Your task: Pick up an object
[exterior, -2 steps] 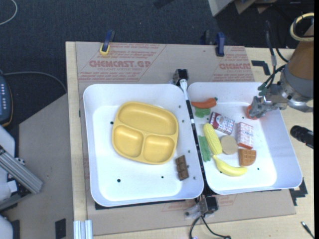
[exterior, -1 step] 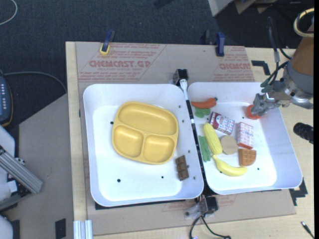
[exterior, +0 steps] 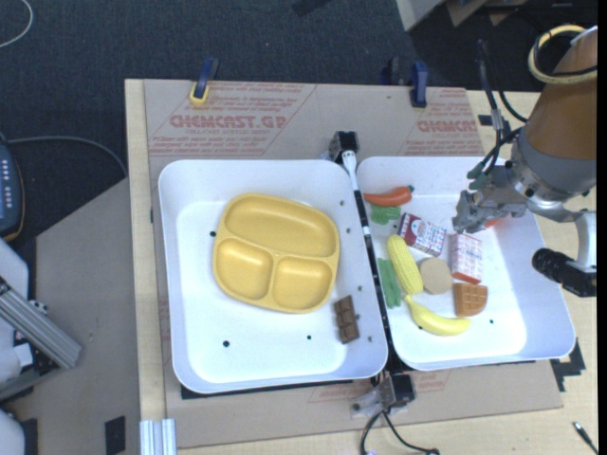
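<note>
My gripper [exterior: 474,214] hovers over the upper part of the right bin [exterior: 542,341], just above the red-and-white packet [exterior: 467,256]. Nothing is visibly held; whether my fingers are spread or pressed together, I cannot tell. The corn [exterior: 406,263], banana [exterior: 437,320] and waffle [exterior: 470,299] lie untouched nearby. Status, as I judge it: approach under way; grasp and lift remain.

I see even, bright overhead light: the white bins [exterior: 180,254] nearly wash out, shadows stay soft and short, the dark floor [exterior: 95,27] looks grainy, and focus is slightly soft.
</note>
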Robot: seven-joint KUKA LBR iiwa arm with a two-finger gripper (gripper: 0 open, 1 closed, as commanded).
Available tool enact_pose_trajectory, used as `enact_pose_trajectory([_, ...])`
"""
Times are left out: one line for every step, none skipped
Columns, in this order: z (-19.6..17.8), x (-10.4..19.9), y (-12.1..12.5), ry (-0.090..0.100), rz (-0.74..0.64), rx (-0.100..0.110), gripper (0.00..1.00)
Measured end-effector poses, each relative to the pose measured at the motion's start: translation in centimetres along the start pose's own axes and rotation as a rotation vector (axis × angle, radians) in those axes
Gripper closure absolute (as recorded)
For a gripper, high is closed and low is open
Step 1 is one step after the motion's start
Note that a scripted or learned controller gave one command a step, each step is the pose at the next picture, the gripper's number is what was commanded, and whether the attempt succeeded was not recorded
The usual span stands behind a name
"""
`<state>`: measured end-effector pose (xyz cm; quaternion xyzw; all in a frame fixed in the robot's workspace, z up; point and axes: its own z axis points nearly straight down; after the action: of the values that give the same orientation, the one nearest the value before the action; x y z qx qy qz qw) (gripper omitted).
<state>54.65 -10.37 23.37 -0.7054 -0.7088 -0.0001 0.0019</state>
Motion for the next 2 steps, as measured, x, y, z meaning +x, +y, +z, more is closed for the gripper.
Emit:
enact_pose_trajectory([1.0,4.6,-1.9,0.001,0.0,0.001,1.0])
enact_pose_trajectory([0.0,9.6,-3.5,0.001,-0.001,0.001,1.0])
